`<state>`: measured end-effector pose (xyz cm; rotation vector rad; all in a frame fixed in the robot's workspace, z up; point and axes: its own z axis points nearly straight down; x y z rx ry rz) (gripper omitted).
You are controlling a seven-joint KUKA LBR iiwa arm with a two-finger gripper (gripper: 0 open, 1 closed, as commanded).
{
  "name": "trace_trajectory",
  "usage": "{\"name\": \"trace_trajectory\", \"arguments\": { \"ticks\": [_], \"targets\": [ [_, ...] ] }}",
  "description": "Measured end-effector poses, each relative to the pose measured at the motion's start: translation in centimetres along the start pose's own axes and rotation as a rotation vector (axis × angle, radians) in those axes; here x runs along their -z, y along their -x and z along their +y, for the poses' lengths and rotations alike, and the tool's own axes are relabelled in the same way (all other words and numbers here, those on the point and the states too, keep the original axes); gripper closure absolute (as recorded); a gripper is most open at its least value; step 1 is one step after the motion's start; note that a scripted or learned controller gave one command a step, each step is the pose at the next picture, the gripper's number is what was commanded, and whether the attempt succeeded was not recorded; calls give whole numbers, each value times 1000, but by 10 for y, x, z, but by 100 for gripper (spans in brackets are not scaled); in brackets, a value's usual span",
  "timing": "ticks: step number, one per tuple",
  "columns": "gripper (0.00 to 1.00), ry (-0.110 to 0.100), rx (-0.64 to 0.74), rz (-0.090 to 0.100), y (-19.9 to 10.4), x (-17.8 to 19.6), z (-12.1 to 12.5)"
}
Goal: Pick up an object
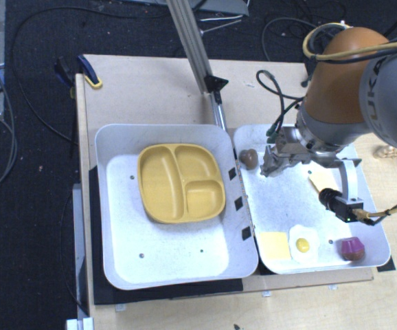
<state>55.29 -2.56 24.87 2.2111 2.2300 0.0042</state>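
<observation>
The right bin (281, 198) holds several small things. A brown round piece (248, 158) lies near its far left corner. Along its near side sit a pale yellow square slice (275, 246), a fried-egg toy (303, 243) and a purple piece (352, 248). A tan strip (317, 182) pokes out from under the wrist. My gripper (271, 166) hangs low over the bin's far part, just right of the brown piece, and I see nothing held in it.
The left bin (123, 253) carries a yellow divided plate (181, 183). A slanted metal pole (191, 40) reaches the bins' far junction. The grey arm with its orange band (346, 67) covers the right bin's far right part.
</observation>
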Motion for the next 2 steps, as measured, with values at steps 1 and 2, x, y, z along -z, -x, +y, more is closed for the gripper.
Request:
{"name": "trace_trajectory", "arguments": {
  "ticks": [1, 2],
  "targets": [
    [100, -2, 0, -1, -47, -12, 14],
    [100, -1, -1, -1, -92, -24, 35]
  ]
}}
